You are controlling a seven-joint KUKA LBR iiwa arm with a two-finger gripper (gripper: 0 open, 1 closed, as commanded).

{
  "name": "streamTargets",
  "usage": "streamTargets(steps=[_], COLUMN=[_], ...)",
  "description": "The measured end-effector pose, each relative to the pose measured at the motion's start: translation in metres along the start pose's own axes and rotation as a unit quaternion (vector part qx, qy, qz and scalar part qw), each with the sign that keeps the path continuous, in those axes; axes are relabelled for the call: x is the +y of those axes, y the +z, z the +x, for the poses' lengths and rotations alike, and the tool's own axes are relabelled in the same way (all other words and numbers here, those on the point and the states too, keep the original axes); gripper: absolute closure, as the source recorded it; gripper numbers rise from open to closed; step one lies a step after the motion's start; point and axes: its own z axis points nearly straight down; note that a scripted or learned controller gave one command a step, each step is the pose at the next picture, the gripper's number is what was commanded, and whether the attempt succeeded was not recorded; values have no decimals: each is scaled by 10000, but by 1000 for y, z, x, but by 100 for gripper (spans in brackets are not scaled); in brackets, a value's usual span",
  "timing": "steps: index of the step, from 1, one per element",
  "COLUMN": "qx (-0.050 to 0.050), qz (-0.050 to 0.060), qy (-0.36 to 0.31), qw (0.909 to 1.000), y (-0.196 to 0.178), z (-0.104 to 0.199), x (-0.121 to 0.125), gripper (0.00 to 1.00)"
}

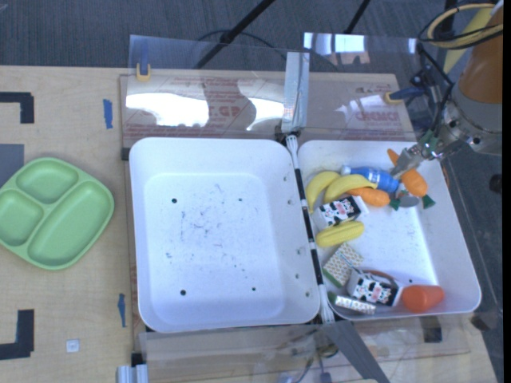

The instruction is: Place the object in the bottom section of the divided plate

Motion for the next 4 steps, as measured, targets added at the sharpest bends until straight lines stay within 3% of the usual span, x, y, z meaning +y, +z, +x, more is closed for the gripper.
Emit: streamTargets(steps=[1, 2, 3, 4], qx=[13, 3, 12, 2], qz=[6, -10, 0, -17], qy=[-697, -608, -1860, -1625], qw=[9976, 9981, 9825, 9867], y=[62, 28, 62, 45], z=[72, 105, 192, 251], x=[29, 122, 74, 120], gripper=[100, 100, 100, 100])
